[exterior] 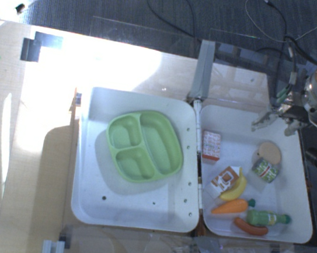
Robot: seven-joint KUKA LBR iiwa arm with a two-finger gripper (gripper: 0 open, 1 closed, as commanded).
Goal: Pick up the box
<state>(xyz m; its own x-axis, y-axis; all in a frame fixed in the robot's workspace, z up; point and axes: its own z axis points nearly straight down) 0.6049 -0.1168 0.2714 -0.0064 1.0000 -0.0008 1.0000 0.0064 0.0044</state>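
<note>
A red and white box (211,145) lies flat at the left side of the right bin (303,224), close to the divider. A smaller orange and white carton (225,178) lies below it, touching a banana (233,189). My gripper (276,124) hangs over the bin's far right corner, up and to the right of the red box and well apart from it. Its two fingers are spread open with nothing between them. The arm's orange band shows at the top right.
A tin can (266,169) with a tan lid lies under the gripper. A carrot (230,207), a green bottle (266,217) and a red sausage (251,227) crowd the bin's near edge. The left bin (85,200) holds a green divided plate (144,145).
</note>
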